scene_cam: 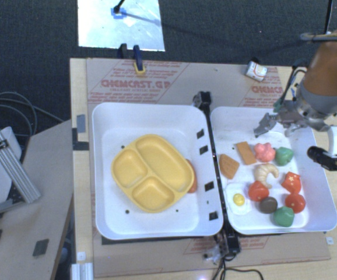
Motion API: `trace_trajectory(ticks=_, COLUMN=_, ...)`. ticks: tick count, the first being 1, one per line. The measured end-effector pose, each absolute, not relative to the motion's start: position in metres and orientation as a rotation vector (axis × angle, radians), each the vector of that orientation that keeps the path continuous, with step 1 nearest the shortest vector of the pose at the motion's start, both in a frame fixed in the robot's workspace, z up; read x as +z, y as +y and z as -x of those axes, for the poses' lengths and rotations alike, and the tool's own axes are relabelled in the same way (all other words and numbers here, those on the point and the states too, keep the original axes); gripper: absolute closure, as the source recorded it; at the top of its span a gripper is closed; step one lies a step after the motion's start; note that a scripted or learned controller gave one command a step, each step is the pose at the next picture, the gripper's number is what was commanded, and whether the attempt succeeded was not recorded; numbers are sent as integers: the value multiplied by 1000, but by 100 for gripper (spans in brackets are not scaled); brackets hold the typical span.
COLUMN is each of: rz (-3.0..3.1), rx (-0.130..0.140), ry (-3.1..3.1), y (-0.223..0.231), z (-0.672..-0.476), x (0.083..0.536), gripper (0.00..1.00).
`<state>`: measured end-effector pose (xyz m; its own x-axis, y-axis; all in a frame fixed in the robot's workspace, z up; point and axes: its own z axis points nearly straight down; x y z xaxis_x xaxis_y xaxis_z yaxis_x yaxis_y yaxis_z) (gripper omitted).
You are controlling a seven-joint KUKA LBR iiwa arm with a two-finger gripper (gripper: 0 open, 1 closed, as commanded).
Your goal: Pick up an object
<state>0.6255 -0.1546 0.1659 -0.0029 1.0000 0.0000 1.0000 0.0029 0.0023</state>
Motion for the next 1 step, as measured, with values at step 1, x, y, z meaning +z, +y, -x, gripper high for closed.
trace_trajectory(ticks=1, rz=-2221, rx=-1, ry=2226, y=-144, z=-604, x=81, gripper=0)
